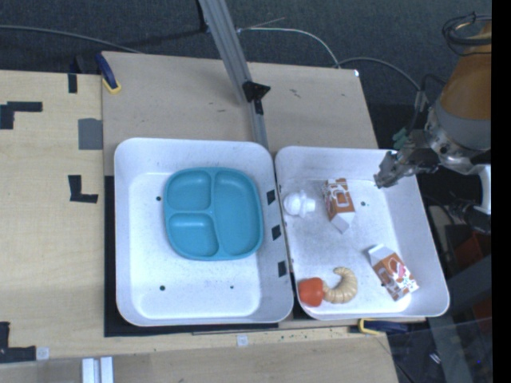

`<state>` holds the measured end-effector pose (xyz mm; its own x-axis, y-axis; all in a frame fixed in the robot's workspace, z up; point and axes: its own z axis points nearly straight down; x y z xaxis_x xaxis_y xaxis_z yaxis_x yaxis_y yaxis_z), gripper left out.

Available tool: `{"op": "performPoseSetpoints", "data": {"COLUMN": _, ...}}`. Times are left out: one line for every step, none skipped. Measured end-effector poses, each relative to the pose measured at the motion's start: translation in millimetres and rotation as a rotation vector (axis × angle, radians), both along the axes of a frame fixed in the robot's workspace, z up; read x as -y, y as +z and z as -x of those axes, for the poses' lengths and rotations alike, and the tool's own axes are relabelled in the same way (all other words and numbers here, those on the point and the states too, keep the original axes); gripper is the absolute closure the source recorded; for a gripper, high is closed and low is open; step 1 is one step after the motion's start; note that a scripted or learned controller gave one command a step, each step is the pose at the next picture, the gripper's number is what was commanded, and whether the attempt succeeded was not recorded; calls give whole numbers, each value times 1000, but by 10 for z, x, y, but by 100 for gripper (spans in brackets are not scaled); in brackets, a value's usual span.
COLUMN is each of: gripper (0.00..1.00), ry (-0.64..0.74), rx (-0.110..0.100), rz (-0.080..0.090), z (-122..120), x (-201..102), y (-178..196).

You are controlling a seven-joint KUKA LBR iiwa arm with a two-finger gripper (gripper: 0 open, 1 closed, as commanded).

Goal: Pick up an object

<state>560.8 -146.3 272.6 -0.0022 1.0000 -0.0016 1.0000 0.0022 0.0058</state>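
Wooden bench [200, 94], two white bins. Right bin [423, 246] holds cartons, croissant, tomato, white ball. Gripper [389, 172] at its upper right rim; grasp state: cannot tell. Nearest target: carton [338, 199], left of gripper. Centre above it, descend straight.

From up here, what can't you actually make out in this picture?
- Pincer: dark and small above the right bin; its fingers blur together.
- Printing on the two cartons: too small to read.
- White object: pale against the bin floor, shape unclear.
- Arm: cut off by the right edge.
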Motion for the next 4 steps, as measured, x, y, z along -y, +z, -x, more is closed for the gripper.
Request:
{"op": "performPoseSetpoints", "data": {"gripper": 100, "ry": 2, "rx": -8, "rz": -2, "z": 95, "x": -443, "y": -142}}
{"op": "performPoseSetpoints", "data": {"gripper": 100, "ry": 3, "rx": -9, "rz": -3, "z": 238, "x": -961, "y": -296}}
{"op": "performPoseSetpoints", "data": {"gripper": 100, "ry": 5, "rx": -9, "rz": -3, "z": 407, "x": -1546, "y": -280}}
{"op": "performPoseSetpoints", "data": {"gripper": 100, "ry": 6, "rx": -8, "rz": -4, "z": 515, "x": -2111, "y": -231}}
